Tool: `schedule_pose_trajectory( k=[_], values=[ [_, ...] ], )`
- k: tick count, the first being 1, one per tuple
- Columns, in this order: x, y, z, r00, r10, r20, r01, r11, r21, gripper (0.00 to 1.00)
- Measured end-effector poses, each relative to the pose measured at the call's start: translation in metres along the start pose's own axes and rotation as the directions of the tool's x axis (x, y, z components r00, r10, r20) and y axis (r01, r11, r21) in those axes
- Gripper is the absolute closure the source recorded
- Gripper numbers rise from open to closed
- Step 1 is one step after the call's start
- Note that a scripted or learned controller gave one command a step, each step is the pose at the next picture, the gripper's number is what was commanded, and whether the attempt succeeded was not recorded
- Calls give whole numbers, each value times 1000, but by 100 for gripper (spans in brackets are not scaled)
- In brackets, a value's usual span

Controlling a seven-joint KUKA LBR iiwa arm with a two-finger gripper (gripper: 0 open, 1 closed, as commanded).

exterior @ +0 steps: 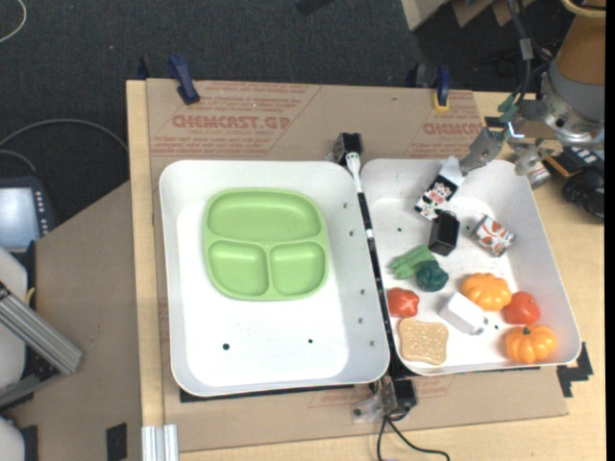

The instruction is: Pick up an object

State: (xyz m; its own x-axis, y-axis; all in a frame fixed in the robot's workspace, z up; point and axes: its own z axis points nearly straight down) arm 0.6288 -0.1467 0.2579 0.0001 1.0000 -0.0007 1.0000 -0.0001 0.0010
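Pincer [500,147] hangs over the far rim of the right bin [562,301], its metal fingers spread apart and closed on nothing, poised as if for a reach into the pile below. Well off to its left, the other bin [183,286] carries a green divided plate [266,242], set apart from the clutter, likely as a place to drop a catch. Both bins sit side by side on a cardboard sheet [240,118] clamped to the desk [586,257], which would keep them from sliding. Just left of and below the pincer lies the nearest candidate, a small black-and-white carton [437,196], tilted on the bin floor; a black block [443,232] stands just beyond it. Farther from the pincer, toward the near rim, sit green toy vegetables [423,268], a red tomato [403,302], a slice of toast [424,340] and a white block [462,312]. Almost straight below the pincer lie a red-and-white can [491,235], an orange pepper [485,291], a red fruit [521,308] and a small pumpkin [529,342], all loose and well apart.
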Motion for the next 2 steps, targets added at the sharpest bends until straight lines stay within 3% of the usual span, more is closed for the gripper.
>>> schedule_pose_trajectory(
  k=[1,2],
  values=[
    [-14,-49,98,1000,3,-3,-3,1000,14,0],
    [24,-100,178,1000,1,-5,-1,1000,11,0]
  ],
)
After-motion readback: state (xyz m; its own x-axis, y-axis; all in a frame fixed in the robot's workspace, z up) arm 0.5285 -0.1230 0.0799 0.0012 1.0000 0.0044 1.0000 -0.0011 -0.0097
